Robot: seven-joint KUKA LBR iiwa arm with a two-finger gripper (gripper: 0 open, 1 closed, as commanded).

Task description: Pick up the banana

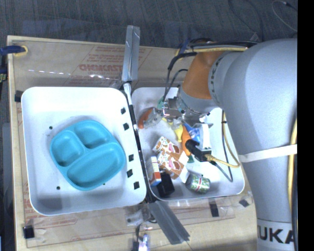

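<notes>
My gripper (pixel 166 110) is low in the upper part of the right bin (pixel 227 187), at the end of the grey arm with the orange band (pixel 199 80). A small yellow patch (pixel 176 121) shows just below the gripper body. It may be the banana, and most of it is hidden under the wrist. Whether anything sits between the fingers cannot be made out. A brown-orange rounded item (pixel 145 118) lies just to the left of the gripper.
The right bin also holds an orange item (pixel 186 140), a patterned carton (pixel 169 154), a green can (pixel 199 183) and a black object (pixel 165 185). A blue divided plate (pixel 89 153) lies in the left bin (pixel 42 109). A cable (pixel 222 163) loops over the right bin.
</notes>
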